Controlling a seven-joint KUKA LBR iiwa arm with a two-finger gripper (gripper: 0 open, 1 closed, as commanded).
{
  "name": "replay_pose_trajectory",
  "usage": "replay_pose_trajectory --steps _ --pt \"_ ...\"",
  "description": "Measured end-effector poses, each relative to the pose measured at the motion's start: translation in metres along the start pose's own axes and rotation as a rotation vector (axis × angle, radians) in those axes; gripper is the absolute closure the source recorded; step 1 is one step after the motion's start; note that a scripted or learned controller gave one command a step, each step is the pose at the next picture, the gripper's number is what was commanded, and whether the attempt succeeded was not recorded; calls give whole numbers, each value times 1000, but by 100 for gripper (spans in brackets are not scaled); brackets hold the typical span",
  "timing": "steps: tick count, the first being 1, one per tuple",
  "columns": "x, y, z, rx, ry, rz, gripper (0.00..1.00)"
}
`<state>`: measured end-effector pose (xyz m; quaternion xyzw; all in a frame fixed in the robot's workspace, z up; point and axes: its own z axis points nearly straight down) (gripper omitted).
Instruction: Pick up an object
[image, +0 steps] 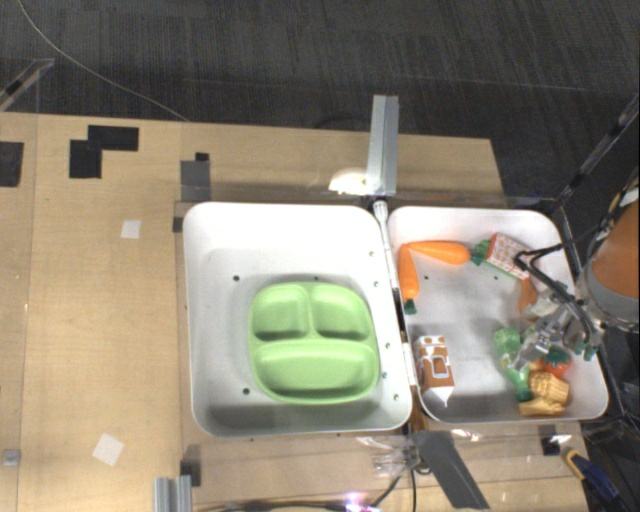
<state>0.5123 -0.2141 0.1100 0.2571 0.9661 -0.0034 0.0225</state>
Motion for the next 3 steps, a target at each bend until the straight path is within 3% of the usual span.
replay_pose_trajectory --steps 1,2,3 --pt "-10 6 1 0 3 15 0" --pt "-16 54 20 -3 24 -75 0" --pt "-20 55 6 -4 10 -80 100"
